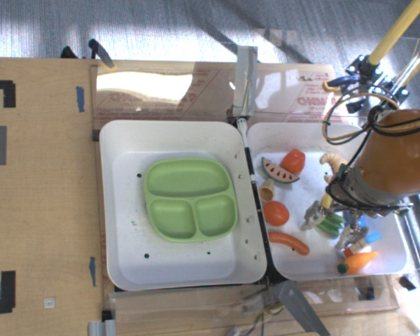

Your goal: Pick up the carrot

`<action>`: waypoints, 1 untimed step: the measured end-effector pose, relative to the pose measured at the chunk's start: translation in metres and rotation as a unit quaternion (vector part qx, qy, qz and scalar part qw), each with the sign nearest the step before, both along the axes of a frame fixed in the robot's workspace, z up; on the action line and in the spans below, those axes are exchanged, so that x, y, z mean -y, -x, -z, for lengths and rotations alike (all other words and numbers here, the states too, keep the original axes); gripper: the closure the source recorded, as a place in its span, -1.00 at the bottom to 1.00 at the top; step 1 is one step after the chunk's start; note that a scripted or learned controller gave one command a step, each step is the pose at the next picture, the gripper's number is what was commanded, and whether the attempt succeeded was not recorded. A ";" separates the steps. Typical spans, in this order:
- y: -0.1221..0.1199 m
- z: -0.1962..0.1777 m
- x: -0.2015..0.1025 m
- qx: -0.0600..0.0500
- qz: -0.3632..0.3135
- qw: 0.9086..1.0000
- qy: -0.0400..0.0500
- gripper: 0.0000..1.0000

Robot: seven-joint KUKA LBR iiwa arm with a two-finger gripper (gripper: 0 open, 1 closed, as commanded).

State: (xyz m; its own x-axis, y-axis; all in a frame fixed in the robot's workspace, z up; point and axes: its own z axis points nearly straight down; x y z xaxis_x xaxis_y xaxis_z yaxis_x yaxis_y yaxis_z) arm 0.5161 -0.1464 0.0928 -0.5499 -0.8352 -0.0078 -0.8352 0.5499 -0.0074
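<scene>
We saw the tool (332, 229) spread open and empty at lower right, above the carrot (359, 260). It needed to shift lower right, straddle the orange body, then close.

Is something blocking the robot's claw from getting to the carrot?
Nothing visible blocks it. The gripper hangs over the right bin, and the carrot lies just beside it toward the bin's near edge. A green toy and a blue piece sit close by, not between them.

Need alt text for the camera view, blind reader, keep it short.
The end effector hangs over the right bin, just above the carrot near the bin's front edge. Beside it lie a tomato, a sausage and a watermelon slice; the left bin holds a green divided plate.
</scene>
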 end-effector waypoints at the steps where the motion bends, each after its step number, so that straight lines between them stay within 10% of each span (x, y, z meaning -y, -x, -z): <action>1: -0.091 0.003 0.008 0.002 0.059 0.998 0.000 -1.00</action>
State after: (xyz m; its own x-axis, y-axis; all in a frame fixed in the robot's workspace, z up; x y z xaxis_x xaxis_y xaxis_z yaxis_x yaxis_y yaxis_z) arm 0.6071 -0.1542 0.0896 -0.6439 -0.7650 -0.0093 -0.7650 0.6440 -0.0101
